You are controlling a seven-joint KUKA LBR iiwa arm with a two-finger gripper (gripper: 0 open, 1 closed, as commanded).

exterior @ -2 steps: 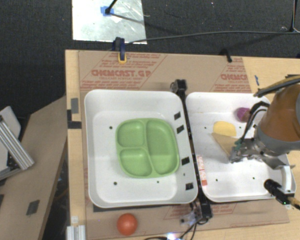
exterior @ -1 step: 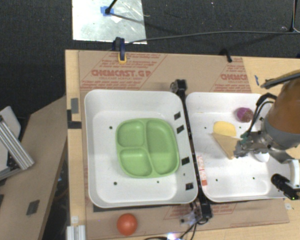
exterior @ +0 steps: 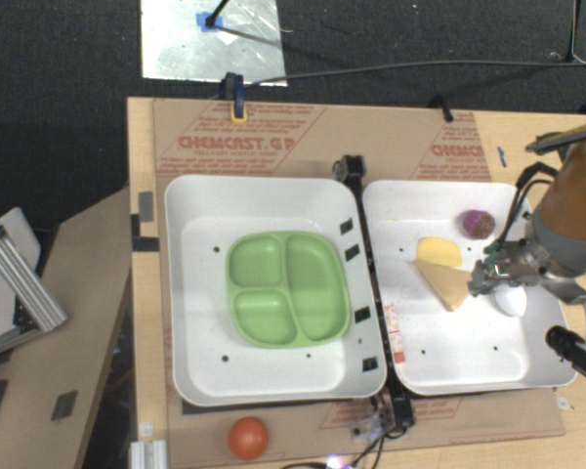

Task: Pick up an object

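Observation:
The right bin (exterior: 469,364) holds a small purple lump (exterior: 478,224) near its far wall. Closer to the middle lie a yellow rounded piece (exterior: 438,251) and, touching it, a tan wedge (exterior: 445,284). A white rounded object (exterior: 511,302) lies just right of the wedge. My gripper (exterior: 487,274) hangs low at the right end of the tan wedge, just above the white object, with the arm reaching in from the right. Whether anything sits inside the gripper is hidden from this angle.
The left bin (exterior: 195,262) carries a green divided plate (exterior: 287,288). An orange ball (exterior: 247,437) rests on the bench outside the bins, at the front. A black divider with clips (exterior: 361,262) runs between the two bins.

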